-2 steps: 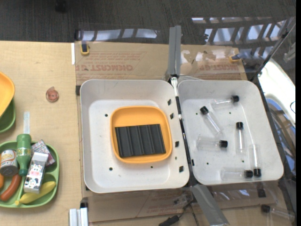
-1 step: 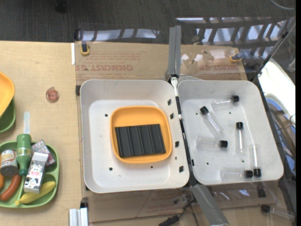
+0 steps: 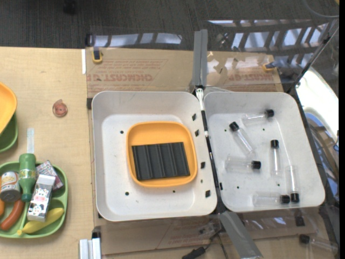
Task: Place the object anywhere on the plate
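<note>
An orange plate (image 3: 160,129) lies in the middle of the left white bin (image 3: 108,144), with a dark ribbed mat (image 3: 163,161) on it. Several clear tubes with black caps lie scattered in the right white bin (image 3: 218,193). One tube (image 3: 241,136) lies near that bin's left side, another tube (image 3: 257,115) near its far wall. A third tube (image 3: 275,156) lies near the middle, and others rest by the front right corner.
A green tray (image 3: 56,216) of toy food sits on the wooden table at the lower left. An orange bowl (image 3: 5,109) pokes in at the left edge, with a small pink disc (image 3: 60,108) beside it. Cardboard (image 3: 140,74) lies behind the bins.
</note>
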`<state>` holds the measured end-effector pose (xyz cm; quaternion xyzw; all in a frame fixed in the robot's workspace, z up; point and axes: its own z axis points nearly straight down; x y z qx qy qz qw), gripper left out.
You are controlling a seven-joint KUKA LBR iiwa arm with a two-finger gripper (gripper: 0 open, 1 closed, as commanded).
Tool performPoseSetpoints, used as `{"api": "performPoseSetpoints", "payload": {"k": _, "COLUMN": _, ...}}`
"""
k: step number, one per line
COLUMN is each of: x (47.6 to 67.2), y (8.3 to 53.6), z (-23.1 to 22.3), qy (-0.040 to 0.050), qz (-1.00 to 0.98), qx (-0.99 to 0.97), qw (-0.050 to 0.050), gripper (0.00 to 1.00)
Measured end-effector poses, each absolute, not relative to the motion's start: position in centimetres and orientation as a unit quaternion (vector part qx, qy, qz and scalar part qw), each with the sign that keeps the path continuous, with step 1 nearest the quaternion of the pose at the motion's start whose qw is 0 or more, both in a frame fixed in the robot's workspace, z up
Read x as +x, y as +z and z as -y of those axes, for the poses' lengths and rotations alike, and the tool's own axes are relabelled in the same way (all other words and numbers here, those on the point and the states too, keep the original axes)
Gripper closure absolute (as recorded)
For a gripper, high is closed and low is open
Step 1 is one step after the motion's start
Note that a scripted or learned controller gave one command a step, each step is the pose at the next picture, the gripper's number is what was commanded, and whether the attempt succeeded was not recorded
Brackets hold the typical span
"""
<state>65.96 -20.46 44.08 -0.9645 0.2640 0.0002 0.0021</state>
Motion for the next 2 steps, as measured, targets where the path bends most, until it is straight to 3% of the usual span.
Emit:
{"api": "performPoseSetpoints", "payload": {"k": 1, "x": 64.7, "y": 44.0, "z": 22.0, "qy": -0.0002, "qz": -0.099, "qx": -0.995, "qw": 0.003, "gripper": 0.0}}
{"api": "performPoseSetpoints", "payload": {"k": 2, "x": 59.4, "y": 44.0, "z": 22.0, "qy": 0.0003, "qz": -0.098, "qx": -0.995, "qw": 0.004, "gripper": 0.0}}
